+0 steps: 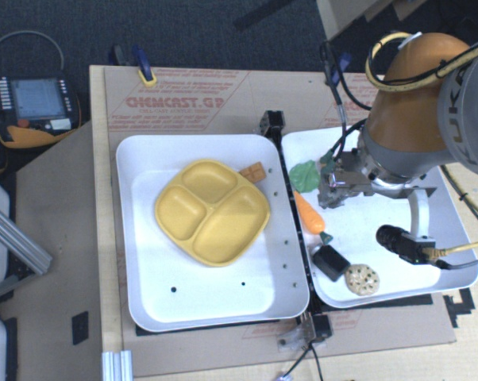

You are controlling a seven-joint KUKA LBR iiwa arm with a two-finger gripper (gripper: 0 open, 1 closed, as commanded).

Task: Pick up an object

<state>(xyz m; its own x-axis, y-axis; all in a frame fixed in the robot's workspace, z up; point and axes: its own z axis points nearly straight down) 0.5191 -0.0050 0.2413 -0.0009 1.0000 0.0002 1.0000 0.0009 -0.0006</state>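
Dark blue-grey carpet around the bench. Brown board bench top (183,101) has red print reading "CHEMCAST GP"; the smaller lines under it are too fine to read, and the faint red print along the front edge is also illegible. Blue-and-yellow clamp (146,71) sits on the board's far edge. Off to the left on the floor is a grey handheld pendant with a lit screen (34,105); its screen text is not readable. Near it is a length of aluminium extrusion (17,240). The left white bin (136,236) holds a yellow three-compartment plastic plate (213,211), lying flat at about mid-bin, with a small brown block (253,171) touching its far-right rim. The right white bin (366,225) holds the pickable items. A soft green leaf-shaped piece (305,175) lies in the far-left corner. An orange carrot-shaped toy (309,213) lies along the left wall just below it. A small black rectangular block (330,262) sits nearer the front. A round beige cookie with dark specks (361,279) is just beside the black block on its right. The grey arm with orange band (414,94) comes in from the right. The two-finger gripper (334,190) is over the far-left part of the right bin, just right of the green piece and just beyond the carrot's upper end. Nothing is visibly grasped. Can't tell from this angle whether the gripper is released or clenched. No labels are visible on any bin item.
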